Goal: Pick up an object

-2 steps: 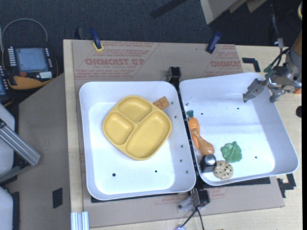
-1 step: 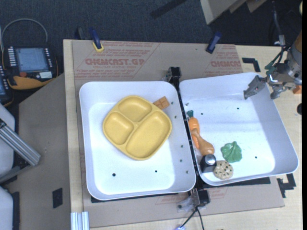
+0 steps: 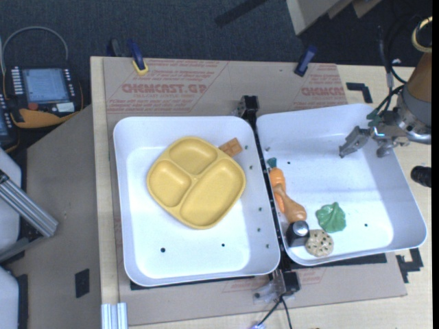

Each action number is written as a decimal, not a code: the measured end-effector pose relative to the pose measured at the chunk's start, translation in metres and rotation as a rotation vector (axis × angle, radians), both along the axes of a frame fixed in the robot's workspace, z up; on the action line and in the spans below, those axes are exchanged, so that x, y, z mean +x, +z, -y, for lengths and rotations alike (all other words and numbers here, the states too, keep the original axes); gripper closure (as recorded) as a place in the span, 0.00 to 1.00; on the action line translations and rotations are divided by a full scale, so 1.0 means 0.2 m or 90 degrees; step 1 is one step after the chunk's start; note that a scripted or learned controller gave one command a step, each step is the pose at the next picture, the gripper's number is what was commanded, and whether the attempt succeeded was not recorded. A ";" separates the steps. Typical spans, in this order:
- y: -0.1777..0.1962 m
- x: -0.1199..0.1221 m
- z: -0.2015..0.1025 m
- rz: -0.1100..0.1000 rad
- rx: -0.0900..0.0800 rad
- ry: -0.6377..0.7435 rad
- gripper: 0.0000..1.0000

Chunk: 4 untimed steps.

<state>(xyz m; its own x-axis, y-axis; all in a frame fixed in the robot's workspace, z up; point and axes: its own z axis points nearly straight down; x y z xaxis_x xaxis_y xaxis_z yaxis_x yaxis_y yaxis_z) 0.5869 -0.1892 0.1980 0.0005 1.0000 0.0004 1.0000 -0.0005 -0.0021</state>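
Right bin (image 3: 384,184), splayed tool (image 3: 368,142) above.

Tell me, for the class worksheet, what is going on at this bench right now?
A grey robot arm reaches in from the right, its tool spread open over the upper part of the right bin with nothing between the fingers. Its possible targets lie along that bin's near-left side: a carrot, a green leafy piece, a cookie and a small dark object. The left bin holds a yellow divided plate with a small brown piece at its edge. Nothing has been picked up yet.
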 end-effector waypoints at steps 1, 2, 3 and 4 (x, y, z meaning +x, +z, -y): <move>-0.22 0.00 -0.03 -0.001 0.001 0.000 0.00; -0.43 0.00 -0.05 -0.003 0.001 0.000 0.00; -0.37 0.00 -0.05 0.002 -0.001 0.000 1.00; -0.09 0.05 -0.08 0.006 -0.002 0.002 1.00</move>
<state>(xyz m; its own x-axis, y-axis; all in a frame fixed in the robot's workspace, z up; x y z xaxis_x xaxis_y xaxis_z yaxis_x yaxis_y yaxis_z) 0.5970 -0.1727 0.1794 -0.0020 1.0000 -0.0027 1.0000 0.0020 0.0076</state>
